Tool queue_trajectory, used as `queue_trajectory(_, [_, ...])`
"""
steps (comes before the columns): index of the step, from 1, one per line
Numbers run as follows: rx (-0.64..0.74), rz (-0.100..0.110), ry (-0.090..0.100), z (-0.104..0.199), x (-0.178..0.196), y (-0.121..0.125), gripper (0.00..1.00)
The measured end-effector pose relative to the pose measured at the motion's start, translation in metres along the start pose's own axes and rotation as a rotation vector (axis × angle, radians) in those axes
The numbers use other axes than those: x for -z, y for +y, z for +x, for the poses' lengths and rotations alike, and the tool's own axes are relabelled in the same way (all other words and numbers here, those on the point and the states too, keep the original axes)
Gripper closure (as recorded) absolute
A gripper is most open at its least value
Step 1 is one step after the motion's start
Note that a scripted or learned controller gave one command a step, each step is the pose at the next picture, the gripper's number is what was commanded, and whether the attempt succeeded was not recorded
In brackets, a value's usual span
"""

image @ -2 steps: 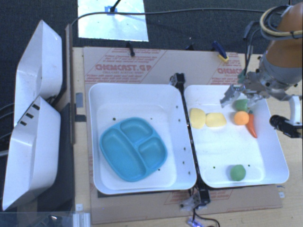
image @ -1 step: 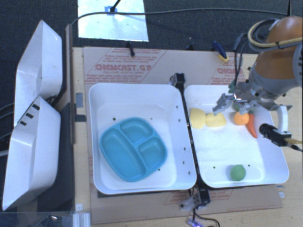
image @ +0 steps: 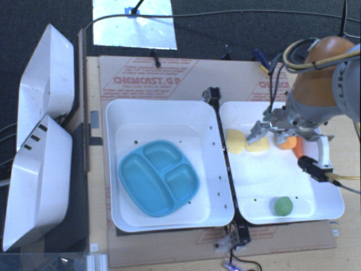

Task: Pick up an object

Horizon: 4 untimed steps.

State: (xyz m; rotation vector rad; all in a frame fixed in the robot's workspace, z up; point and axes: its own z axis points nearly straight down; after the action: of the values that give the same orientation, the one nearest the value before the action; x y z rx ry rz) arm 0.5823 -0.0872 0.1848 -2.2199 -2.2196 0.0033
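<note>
1. Two pale yellow objects [image: 246, 142] lie touching each other near the far left corner of the right bin [image: 265, 208], one close to the divider, the other just right of it.
2. The claw [image: 260, 130] hangs over the right-hand yellow piece, its metal fingers pointing down toward it; whether they are spread or closed cannot be told (the tips blur into the object below).
3. An orange object [image: 290, 143] sits just right of the claw, partly hidden under the arm's wrist [image: 307, 123].
4. A green ball [image: 283, 205] rests near the right bin's near edge, well apart from the yellow pieces.
5. The left bin [image: 130, 114] holds a blue divided tray [image: 158, 176], lying at a tilt across its near half.
6. Both bins sit side by side on the table [image: 169, 75], which is covered with printed cardboard.
7. The arm [image: 327, 72] reaches in over the right bin's far right corner, orange band above the wrist.
</note>
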Motion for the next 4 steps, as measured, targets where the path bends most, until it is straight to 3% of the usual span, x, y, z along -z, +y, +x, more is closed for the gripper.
queue_trajectory(1, [0.0, -0.001, 0.0, 0.002, -0.061, -0.003, 0.0])
queue_trajectory(2, [0.0, -0.005, 0.0, 0.001, -0.049, -0.002, 1.0])
queue_trajectory(4, [0.0, -0.008, -0.001, -0.011, 0.061, -0.015, 1.0])
